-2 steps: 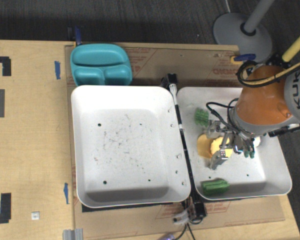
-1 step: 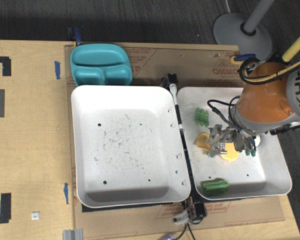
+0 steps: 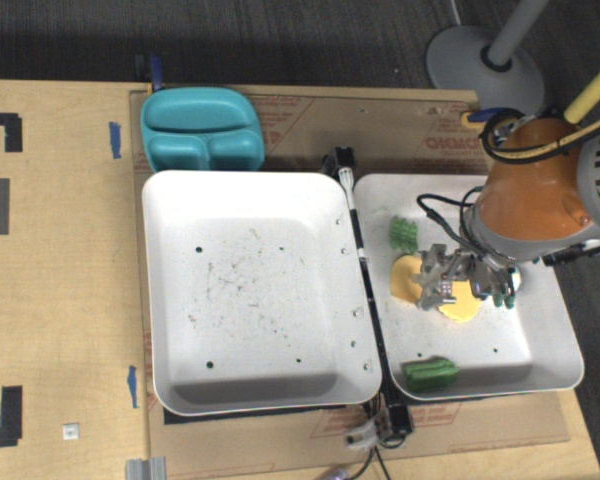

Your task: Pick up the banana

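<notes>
From my feed, left of the right bin [image 3: 550,353] sits the left bin [image 3: 250,288], with a teal tray [image 3: 201,128] on the table [image 3: 60,268] just behind it. Inside the right bin I see a green piece [image 3: 403,233] at the back, another green piece [image 3: 429,371] at the front, and the banana [image 3: 435,288] between them, partly covered. The tool [image 3: 458,280] is down right over the banana; I cannot tell whether it is open or closed.
</notes>
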`<state>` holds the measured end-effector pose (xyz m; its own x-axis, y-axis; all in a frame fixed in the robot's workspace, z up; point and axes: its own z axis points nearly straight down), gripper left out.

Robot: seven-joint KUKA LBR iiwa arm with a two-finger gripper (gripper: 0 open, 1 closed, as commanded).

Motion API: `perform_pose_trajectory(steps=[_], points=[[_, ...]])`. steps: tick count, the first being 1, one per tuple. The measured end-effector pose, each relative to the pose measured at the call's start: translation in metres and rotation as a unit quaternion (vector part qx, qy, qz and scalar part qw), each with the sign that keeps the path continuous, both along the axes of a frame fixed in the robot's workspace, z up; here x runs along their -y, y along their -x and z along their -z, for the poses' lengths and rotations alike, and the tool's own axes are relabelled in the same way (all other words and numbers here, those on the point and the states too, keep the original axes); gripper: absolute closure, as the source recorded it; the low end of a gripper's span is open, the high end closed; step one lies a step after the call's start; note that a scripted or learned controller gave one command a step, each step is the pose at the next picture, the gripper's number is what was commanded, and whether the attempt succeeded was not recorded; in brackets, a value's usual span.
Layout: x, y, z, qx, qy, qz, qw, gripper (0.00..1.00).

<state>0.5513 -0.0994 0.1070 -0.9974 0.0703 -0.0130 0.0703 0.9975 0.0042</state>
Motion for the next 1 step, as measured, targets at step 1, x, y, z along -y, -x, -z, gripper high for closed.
perform_pose_trajectory(steps=[1], points=[[-0.0029,0.0158,-0.0182,-0.005,0.0019,-0.077,0.9970,1.00]])
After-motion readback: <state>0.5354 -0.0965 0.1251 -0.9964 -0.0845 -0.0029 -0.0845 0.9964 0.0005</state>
